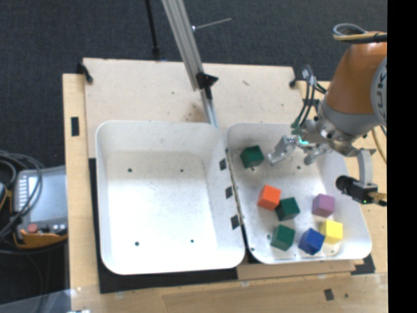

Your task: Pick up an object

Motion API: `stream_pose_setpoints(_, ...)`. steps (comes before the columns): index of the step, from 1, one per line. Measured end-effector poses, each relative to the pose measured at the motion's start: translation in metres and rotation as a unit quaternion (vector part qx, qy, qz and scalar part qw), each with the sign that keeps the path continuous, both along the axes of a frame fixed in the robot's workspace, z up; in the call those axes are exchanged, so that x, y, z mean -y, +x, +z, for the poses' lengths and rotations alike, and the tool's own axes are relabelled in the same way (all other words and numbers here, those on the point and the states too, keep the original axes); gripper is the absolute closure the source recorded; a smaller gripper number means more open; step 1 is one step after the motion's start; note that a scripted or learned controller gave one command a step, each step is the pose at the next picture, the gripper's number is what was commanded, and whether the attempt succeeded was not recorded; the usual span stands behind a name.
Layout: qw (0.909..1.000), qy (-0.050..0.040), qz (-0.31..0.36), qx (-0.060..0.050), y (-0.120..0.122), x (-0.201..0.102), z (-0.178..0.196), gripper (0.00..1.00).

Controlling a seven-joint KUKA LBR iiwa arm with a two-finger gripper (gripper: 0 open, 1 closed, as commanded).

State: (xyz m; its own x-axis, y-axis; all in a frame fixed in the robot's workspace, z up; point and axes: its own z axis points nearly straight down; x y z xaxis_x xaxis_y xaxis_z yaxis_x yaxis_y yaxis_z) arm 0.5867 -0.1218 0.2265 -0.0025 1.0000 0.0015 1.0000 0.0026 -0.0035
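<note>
Fingers hang over the right bin, tips just beside a dark green cube; spread or pressed together, I cannot tell.

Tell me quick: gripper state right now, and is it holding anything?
Gripper: open or shut cannot be told; no object visible in it, hovering just right of the dark green cube in the right white bin.

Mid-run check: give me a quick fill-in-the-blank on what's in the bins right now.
1. All the cubes lie in the ____ bin as the camera sees it.
2. The tool sits beside a lone ____ cube.
3. The orange cube touches a ____ cube.
4. The blue cube sits against a ____ cube.

Missing words: right; green; green; yellow
</note>
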Motion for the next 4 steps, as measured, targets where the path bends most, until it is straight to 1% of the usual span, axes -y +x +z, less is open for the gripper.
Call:
stream_pose_setpoints(1,1.0000,-0.0002,0.000,0.002,0.001,0.000,0.002,0.00)
stream_pose_setpoints(2,1.0000,-0.0016,-0.002,0.000,0.009,0.002,-0.055,0.00)
stream_pose_setpoints(3,1.0000,-0.0017,-0.003,0.000,0.009,0.009,-0.099,0.00)
stream_pose_setpoints(4,1.0000,-0.0021,-0.003,0.002,0.009,0.011,-0.130,0.00)
